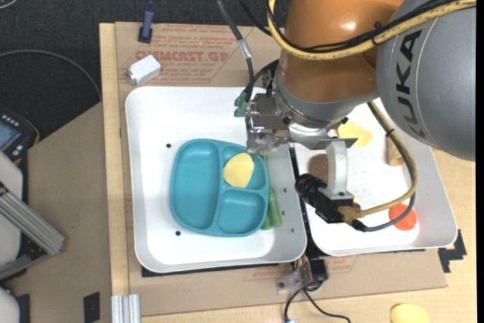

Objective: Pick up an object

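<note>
- Two shallow white bins sit side by side below me: the left bin (144,185) and the right bin (435,219).
- My arm (423,79) reaches in from the right, with its orange band (340,4) swelling large above the wrist.
- My gripper (259,138) hangs low over the left bin, near its inner wall, just above the upper right corner of a blue divided tray (198,189).
- Whether my gripper is spread or pressed together, I cannot tell; the wrist body hides that part.
- In the tray's upper right compartment lies a yellow object (239,171), rounded and pale, just below and beside my gripper. I cannot see anything pinched.
- Along the tray's right edge lies a thin green object (271,209), between the tray and the bin wall.
- In the right bin I see a yellow piece (355,136) near the top, a brown item (318,167) partly hidden by my hardware, and an orange object (403,217) near the front.
- A black cable clip (325,200) and cabling dangle from my wrist over the seam between the bins.
</note>
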Motion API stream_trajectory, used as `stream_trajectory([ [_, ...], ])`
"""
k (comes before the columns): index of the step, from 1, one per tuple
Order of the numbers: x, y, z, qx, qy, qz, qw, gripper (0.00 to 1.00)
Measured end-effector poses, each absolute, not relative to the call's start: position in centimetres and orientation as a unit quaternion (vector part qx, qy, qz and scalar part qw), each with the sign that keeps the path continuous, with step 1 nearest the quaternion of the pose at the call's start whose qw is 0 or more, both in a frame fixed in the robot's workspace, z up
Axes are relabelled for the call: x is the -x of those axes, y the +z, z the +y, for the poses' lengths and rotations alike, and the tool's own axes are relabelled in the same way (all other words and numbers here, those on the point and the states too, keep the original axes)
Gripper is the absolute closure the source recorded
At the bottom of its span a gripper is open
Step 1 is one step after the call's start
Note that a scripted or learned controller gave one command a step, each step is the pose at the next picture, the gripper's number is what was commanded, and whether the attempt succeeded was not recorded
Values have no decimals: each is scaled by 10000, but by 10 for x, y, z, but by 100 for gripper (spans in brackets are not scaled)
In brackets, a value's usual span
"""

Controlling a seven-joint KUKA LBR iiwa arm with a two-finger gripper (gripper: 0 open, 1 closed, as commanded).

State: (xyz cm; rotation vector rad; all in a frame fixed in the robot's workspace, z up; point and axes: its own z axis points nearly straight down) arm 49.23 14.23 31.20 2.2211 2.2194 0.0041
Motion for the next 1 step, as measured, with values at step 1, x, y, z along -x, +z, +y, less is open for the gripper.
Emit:
stream_trajectory([
  [1,-480,452,129,-7069,82,7073,44,100],
])
